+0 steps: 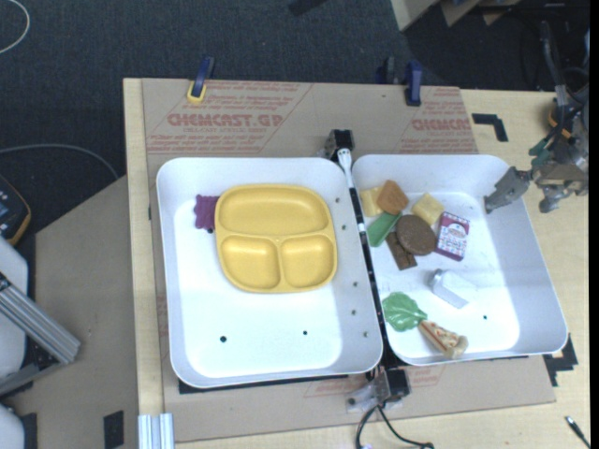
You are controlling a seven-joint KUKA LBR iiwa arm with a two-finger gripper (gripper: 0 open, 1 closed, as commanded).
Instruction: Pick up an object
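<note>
Brown cardboard: the sheet (281, 110) printed CHEMCAST covers the bench under both bins.
Objects: toy food lies in the right bin (524, 279), with a brown cookie (416, 235), a red carton (453, 236), a green leaf (402, 310) and a pizza slice (444, 338) nearer.
Gripper: the gripper (510, 187) hangs over the right bin's far right corner, holding nothing; whether its fingers are spread, I cannot tell.
Left bin: the left bin (271, 344) holds a yellow divided tray (276, 235), a purple piece (206, 211) just left of it.
Room: dark carpet (94, 45) lies around the bench.
</note>
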